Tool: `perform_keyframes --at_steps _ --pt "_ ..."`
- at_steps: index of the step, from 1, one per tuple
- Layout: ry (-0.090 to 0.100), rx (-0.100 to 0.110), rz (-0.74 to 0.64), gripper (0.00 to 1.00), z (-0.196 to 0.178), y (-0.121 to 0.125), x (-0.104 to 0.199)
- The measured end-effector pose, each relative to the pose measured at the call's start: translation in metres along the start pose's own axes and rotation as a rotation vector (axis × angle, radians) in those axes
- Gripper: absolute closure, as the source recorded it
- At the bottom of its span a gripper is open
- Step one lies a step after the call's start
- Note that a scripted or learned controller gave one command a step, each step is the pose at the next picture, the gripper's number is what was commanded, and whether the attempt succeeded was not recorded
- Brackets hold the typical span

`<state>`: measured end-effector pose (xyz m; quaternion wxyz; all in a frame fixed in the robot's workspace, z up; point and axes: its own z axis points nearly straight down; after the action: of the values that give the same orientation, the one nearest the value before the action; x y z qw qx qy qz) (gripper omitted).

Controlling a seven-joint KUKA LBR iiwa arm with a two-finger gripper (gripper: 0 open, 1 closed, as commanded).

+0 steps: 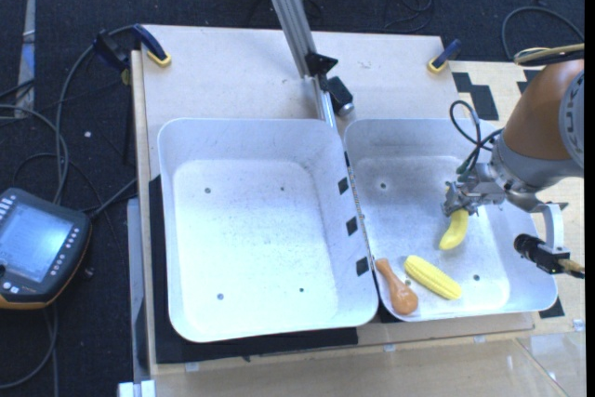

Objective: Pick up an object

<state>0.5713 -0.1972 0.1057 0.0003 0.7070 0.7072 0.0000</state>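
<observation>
gripper (461,200) pinching the top end of a banana (454,231), which hangs near upright, tip pointing down toward the corn (432,278)

We see a pale wooden table (242,70) carrying two white bins: the right bin (400,153) touches the left bin (251,228), with yellow clamps (158,59) behind the left bin.

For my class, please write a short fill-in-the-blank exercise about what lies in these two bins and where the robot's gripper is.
1. The banana, the corn cob and the carrot all lie in the ____ bin.
2. The gripper is directly above the ____.
3. The toy nearest the divider between the bins is the ____.

Missing words: right; banana; carrot
</observation>
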Motion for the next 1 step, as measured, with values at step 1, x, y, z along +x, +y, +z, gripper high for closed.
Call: perform_keyframes --at_steps 1 --pt "-0.001 -0.005 0.0 1.0 -0.0617 0.0059 -0.0006"
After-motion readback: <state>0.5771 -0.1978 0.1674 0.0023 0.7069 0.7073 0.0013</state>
